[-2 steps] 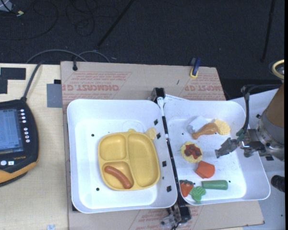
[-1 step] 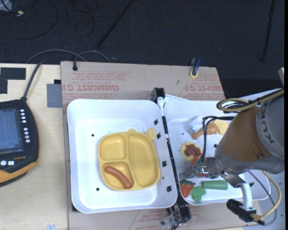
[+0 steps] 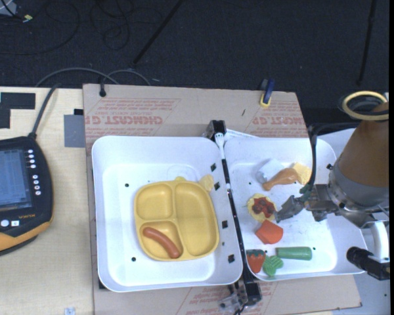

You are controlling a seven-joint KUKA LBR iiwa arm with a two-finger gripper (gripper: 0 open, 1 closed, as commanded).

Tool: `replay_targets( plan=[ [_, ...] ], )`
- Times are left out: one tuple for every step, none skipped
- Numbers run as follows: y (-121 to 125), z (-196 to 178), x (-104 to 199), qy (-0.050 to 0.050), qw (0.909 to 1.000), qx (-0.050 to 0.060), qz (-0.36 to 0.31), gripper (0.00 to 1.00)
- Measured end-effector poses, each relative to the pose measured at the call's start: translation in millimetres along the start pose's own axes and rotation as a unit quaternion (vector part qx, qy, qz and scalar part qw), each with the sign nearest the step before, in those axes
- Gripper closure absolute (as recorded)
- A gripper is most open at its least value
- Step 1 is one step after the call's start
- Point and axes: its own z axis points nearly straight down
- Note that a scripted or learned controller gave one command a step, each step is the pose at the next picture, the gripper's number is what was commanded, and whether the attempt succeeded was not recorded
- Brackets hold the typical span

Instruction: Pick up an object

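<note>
The pincer (image 3: 290,209), whose spread I cannot tell, hovers just right of the small yellow-and-red toy food (image 3: 261,207); the approach looks underway, and descent comes next.

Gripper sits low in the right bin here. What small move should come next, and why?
Probably a short push toward the red block: the gripper sits just up and right of it, with nothing visibly between its fingers.
</note>
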Motion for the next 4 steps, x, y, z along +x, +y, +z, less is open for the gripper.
replay_targets(
  plan=[
    [-2, 26, 122, 0.003, 1.0, 0.007, -0.005, 0.0],
    [-2, 16, 115, 0.001, 1.0, 0.008, 0.001, 1.0],
    [2, -128, 163, 0.003, 1.0, -0.002, -0.003, 1.0],
    [1, -186, 118, 0.0, 1.0, 0.002, 0.001, 1.0]
  ],
)
